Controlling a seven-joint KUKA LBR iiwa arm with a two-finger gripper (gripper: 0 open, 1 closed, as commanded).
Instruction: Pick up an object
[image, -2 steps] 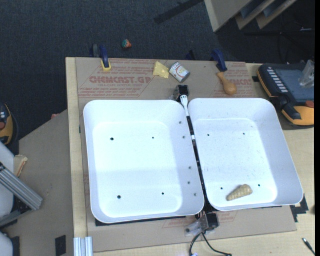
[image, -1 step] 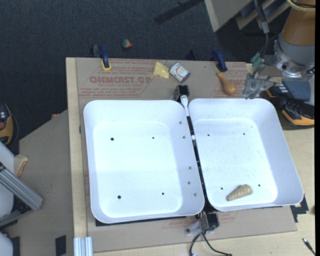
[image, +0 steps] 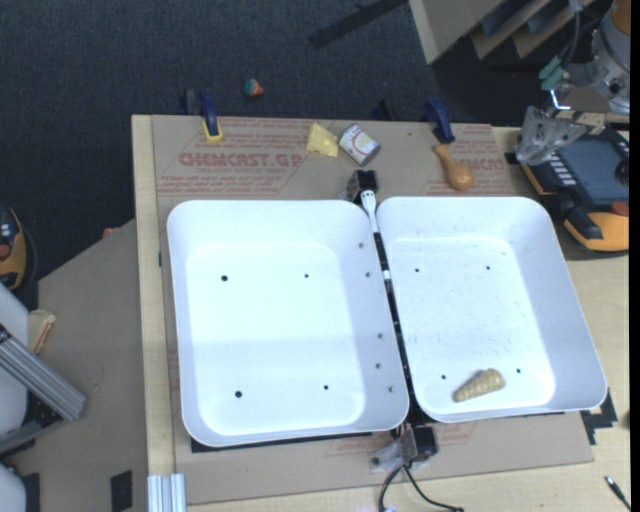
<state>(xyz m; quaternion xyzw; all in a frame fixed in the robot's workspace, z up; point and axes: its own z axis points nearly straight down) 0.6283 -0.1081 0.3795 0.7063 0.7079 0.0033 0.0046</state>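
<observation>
Near the front edge of the right-hand shallow white bin (image: 560, 260) lies a small tan ridged cone-shaped object (image: 478, 385), resting on its side. It appears light, rigid and apt to roll; a grasp across its thicker middle seems soundest. Whether the gripper (image: 535, 135), parked beyond the bin's far right corner, is released or clenched cannot be told.

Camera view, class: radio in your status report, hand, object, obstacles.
Hand parked off bench at upper right, holding nothing. Croissant-shaped object lying in right bin, near front edge. Nothing blocking it.

a tan cone-shaped object (image: 479, 385) lies in the right bin (image: 560, 255), near its front edge.
</observation>
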